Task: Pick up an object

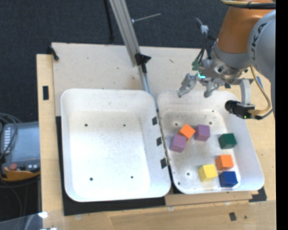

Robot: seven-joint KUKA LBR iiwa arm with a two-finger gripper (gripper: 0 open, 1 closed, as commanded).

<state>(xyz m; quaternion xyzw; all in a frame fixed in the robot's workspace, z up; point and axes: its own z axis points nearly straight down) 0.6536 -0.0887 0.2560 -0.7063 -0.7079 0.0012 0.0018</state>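
A dark carpet [48,13] surrounds a tan bench [86,66], with a grey pendant [24,145] and cables at far left. A metal rail [127,30] slants down to the seam between the bins. The left bin [110,143] is speckled white. The right bin [240,176] holds seven cubes — two purple [178,142], [202,132], two orange [187,131], [224,161], yellow [207,172], green [227,140], blue [228,178]. The arm [242,25] leans in from upper right; its gripper [198,87] hangs over the right bin's far rim, fingers [185,87] spread apart, grasping nothing — well clear of the cubes.
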